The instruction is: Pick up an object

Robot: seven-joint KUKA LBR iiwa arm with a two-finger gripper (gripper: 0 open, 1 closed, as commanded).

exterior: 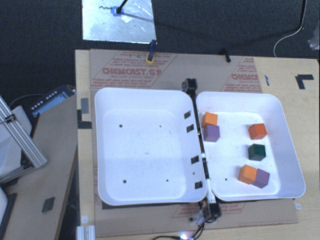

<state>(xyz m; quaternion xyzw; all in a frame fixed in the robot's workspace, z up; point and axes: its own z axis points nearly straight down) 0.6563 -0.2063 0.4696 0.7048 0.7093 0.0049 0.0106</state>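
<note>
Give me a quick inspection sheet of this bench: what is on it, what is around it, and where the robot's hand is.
Surface: brown printed board bearing two white bins side by side, the left bin and the right bin.
Job's things: six blocks, all in the right bin. An orange block touches a purple block near the divider; a red-orange block and a dark green block stand apart; another orange block touches a purple one at the front.
Clutter: yellow clip at the board's far edge.
Hand: nothing seen.
Cables: white cable on the floor at upper right.
Surroundings: dark carpet, shiny metal sheet, side table at left.
</note>
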